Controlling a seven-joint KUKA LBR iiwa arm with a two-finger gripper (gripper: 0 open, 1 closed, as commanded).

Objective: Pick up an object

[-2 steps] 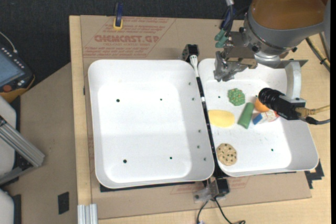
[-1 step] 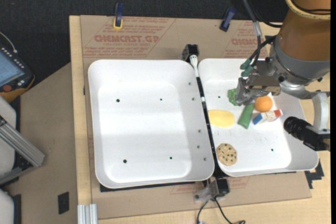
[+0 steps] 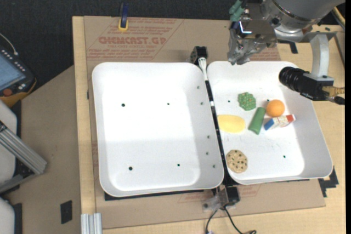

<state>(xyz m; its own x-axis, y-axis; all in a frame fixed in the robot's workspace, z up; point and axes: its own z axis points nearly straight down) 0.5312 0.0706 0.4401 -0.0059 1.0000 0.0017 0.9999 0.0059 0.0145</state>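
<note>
cookie (image 3: 237, 161) lies nearest in the right bin (image 3: 307, 170), flat and alone. beyond it sit a yellow piece (image 3: 232, 124), a green stick (image 3: 256, 120) leaning toward an orange ball (image 3: 275, 108) that touches a small red-and-blue item (image 3: 278, 121), and a knobbly green ball (image 3: 247, 100). the left bin (image 3: 109, 134) shows bare white. farthest back, the gripper (image 3: 239, 57) hangs over the right bin's rear rim, with nothing seen between its tips; how far apart they stand cannot be told at this angle. a good pick would likely favour an isolated target such as the cookie or yellow piece, descending straight and centred, since the clustered items risk being nudged aside.
</note>
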